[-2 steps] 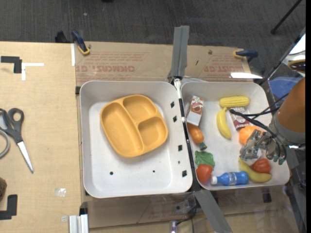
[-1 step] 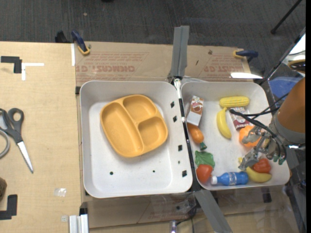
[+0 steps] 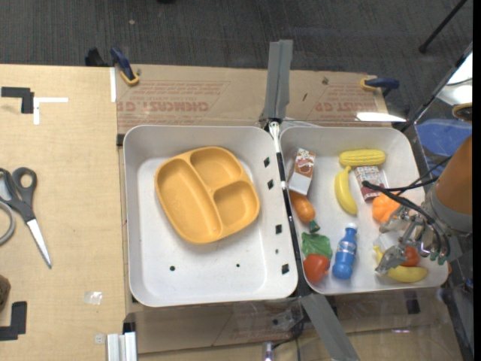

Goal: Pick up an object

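On the bench at far left lie grey-handled steel scissors [image 3: 26, 209], well apart from the work and apparently just left there. The left shallow white plastic bin [image 3: 135, 224] holds a yellow-orange three-compartment plastic plate [image 3: 207, 194], lying flat with nothing on it; it looks like a receiving dish. The right shallow white plastic bin [image 3: 331, 138] carries the stock of loose toy items: a small red-and-white carton [image 3: 302, 171], an orange carrot-shaped piece [image 3: 304, 208], a green leafy piece [image 3: 316, 244] above a red tomato-like piece [image 3: 316, 266], a blue plastic bottle with a white cap [image 3: 345, 253], a yellow banana [image 3: 345, 192], and a yellow corn cob [image 3: 361, 157]. The two-finger gripper [image 3: 406, 243] is low at the bin's right end, over a second yellow banana-shaped piece [image 3: 406, 274] near the front corner, with an orange rounded piece [image 3: 383, 207] just behind it. That banana-shaped piece is judged the likely target; it lies flat, curved, partly covered by the mechanism. How the jaws stand, and whether anything is between them, cannot be told.
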`<control>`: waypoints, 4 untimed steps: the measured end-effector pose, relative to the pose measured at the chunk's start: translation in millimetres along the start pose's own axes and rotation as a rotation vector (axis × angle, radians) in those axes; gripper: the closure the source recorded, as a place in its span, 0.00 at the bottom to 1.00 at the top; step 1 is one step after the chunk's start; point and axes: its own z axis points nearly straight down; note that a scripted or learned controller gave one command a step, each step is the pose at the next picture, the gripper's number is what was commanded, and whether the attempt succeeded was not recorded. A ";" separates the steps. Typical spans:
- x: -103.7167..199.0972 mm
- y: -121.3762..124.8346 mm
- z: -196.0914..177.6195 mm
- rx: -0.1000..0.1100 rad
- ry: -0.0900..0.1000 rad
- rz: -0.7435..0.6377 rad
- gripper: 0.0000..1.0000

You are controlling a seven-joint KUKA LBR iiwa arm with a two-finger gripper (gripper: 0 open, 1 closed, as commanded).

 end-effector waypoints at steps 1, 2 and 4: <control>8.0 72.8 0.9 -0.001 0.002 -0.102 0.00; 22.8 81.0 1.3 0.000 0.004 -0.060 0.00; 3.2 114.2 1.3 0.000 0.005 0.171 0.00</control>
